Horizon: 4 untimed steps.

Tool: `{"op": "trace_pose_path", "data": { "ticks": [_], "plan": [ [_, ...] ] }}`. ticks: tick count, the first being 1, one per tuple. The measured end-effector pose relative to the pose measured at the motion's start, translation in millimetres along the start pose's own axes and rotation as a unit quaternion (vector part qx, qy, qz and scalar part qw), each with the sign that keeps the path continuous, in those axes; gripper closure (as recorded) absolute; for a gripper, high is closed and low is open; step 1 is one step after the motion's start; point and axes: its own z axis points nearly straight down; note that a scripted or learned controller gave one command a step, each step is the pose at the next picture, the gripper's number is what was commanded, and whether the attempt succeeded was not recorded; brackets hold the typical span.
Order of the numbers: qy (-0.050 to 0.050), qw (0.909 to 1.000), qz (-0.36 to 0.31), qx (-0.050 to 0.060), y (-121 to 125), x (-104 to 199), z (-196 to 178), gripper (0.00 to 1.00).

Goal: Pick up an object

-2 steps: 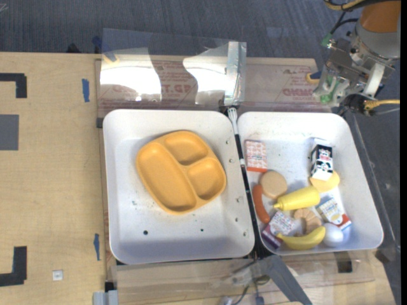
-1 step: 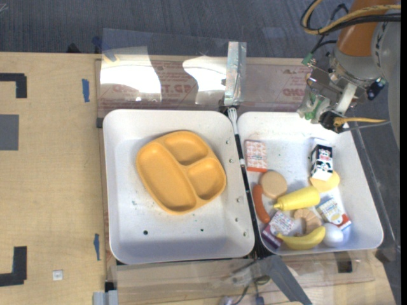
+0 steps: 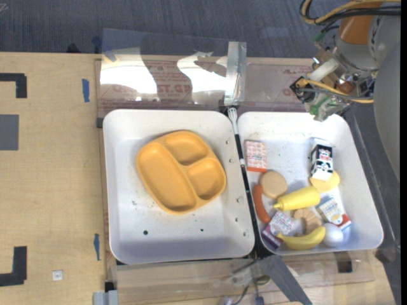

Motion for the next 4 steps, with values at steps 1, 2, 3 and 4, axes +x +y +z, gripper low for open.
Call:
{"op": "trace_pose_path", "data": {
  "ticks": [1, 2, 3, 4],
  "plan": [
    [-0.003, 0.9996, 0.029, 0.003, -35, -47, 46, 1.0],
    [0.0, 0.9966, -0.082, 0.0, -138, -61, -63, 1.0],
    [-0.004, 0.9999, 0.009, 0.002, -78, -62, 2, 1.0],
    [0.002, 0.997, 0.077, -0.001, -201, -27, -120, 1.0]
  ]
}}
